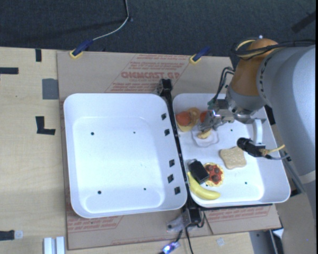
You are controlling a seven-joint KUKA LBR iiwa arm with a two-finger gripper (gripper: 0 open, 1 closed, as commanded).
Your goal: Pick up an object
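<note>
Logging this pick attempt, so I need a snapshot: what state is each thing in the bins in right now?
Gripper: down in the right bin, over the clear cup.
Cup: on the bin floor.
Banana: lying flat, near front edge.
Bread: lying flat.
Black block: resting beside the banana.

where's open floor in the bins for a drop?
Left bin: white floor bare from wall to wall. Right bin: a free patch in the near right corner, bordered by the bread slice and banana. Crowded along the divider and under the gripper, around the orange fruit.
</note>
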